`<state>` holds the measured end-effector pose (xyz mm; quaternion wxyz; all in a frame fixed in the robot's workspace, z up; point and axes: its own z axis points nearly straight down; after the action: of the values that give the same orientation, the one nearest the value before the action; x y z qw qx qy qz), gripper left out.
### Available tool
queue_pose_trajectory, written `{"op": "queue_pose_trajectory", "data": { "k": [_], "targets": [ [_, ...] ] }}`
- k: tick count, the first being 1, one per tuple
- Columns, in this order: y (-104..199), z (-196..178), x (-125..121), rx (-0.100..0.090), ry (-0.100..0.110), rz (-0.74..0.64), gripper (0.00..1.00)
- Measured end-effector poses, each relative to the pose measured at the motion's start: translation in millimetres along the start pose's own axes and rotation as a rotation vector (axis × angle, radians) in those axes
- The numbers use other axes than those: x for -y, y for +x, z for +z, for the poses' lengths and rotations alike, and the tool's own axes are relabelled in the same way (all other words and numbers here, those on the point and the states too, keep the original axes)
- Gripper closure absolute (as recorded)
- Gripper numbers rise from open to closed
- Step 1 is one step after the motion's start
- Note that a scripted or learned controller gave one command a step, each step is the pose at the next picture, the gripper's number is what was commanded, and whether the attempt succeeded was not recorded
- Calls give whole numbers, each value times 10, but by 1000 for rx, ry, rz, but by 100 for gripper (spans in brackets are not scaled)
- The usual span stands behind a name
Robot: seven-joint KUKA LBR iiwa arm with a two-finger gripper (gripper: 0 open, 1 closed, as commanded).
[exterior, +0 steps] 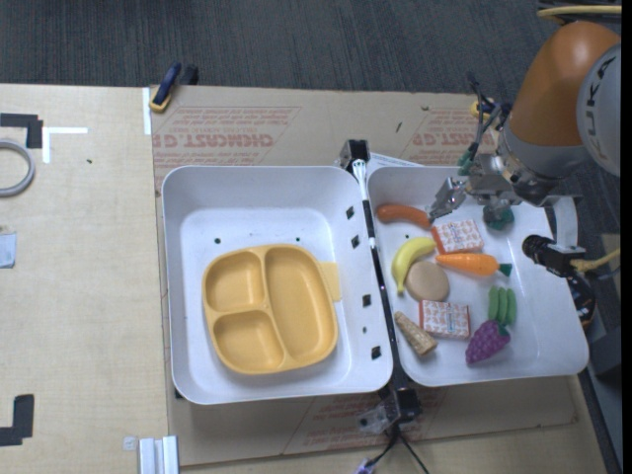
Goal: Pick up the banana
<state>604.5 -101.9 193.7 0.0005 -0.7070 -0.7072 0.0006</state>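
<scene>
A: Where is the banana?

B: In the right bin, towards its left side. It lies curved, untouched, with a round tan piece just beside its lower end and an orange sausage a little above it.

A: And the claw?

B: It hangs over the upper part of that same bin, above and to the right of the banana and apart from it. The grey metal fingers point left and down, near the sausage's right end. Whether they are spread or closed I cannot tell; the view is too small and cluttered there. I see nothing between them.

A: What else is in that bin?

B: A carrot just right of the banana, two patterned boxes, a green pod, purple grapes and a tan wedge near the bin's lower left.

A: The other bin?

B: The left bin holds a yellow divided plate with three compartments. Both bins sit on cardboard on the table.
</scene>
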Motion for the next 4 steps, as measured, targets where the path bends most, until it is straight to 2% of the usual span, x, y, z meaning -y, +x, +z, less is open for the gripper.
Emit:
{"op": "queue_pose_trajectory", "data": {
  "k": [1,2,3,4],
  "targets": [
    [643,18,684,0,0,-88,0],
    [1018,17,473,1,-2,-147,0],
    [1016,16,473,1,-2,-146,0],
    [1184,14,566,0,-1,-539,0]
  ]
}}
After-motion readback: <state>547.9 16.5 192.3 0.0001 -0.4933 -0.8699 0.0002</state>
